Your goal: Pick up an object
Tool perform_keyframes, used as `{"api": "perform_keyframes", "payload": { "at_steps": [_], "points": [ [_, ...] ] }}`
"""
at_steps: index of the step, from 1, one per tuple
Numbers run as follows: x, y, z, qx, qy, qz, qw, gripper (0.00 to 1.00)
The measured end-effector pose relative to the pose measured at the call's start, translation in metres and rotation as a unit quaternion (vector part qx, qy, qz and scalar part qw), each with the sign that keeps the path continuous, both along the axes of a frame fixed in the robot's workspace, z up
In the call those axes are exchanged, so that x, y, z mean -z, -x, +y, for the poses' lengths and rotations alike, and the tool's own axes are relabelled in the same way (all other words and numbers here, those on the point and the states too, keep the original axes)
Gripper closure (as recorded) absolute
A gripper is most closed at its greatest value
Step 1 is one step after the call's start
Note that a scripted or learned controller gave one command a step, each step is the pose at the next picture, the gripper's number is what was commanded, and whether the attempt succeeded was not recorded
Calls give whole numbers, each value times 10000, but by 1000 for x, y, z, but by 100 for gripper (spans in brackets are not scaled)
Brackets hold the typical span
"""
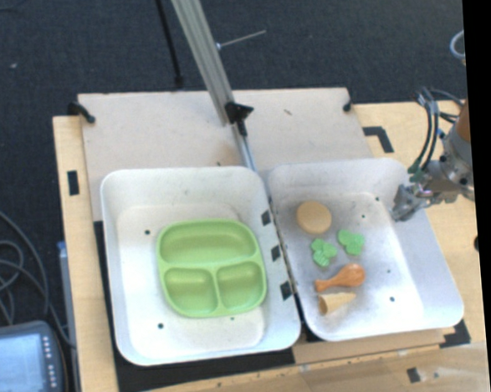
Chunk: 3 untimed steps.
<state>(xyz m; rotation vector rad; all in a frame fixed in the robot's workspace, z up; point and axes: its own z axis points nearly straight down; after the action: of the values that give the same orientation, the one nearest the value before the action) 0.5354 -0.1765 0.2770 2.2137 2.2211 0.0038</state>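
You have five small toy foods lying loose in the right bin [420, 296], and any of them will serve. The round tan piece [314, 217] lies nearest the bin's far edge; two green pieces [322, 253] [352, 242] lie just beside each other at the middle; the drumstick [342, 279] and a cone-shaped piece [336, 302] lie toward the near edge, touching or nearly so.

All look like light, hard moulded plastic, probably smooth and inclined to skid on the bin floor, not fragile. Judge the drumstick the easiest: close on its narrow shaft, across the width. The tan round is broad and may squirt out unless you take it square across its middle. The green ones are low and irregular, a harder catch.

The gripper [404, 202] hangs at the bin's right edge toward the far corner, well apart from all of them. Whether its jaws are apart or together you cannot tell here. The green divided plate [210, 266] sits in the left bin [129, 207].
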Motion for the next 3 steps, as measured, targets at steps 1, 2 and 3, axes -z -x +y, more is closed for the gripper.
{"api": "perform_keyframes", "payload": {
  "at_steps": [1, 2, 3],
  "points": [
    [-2, -14, 48, -19, -11, 12, 10000, 100],
    [0, -25, 92, -14, -8, 14, 10000, 100],
    [15, -37, 139, -15, -14, 33, 10000, 100]
  ]
}}
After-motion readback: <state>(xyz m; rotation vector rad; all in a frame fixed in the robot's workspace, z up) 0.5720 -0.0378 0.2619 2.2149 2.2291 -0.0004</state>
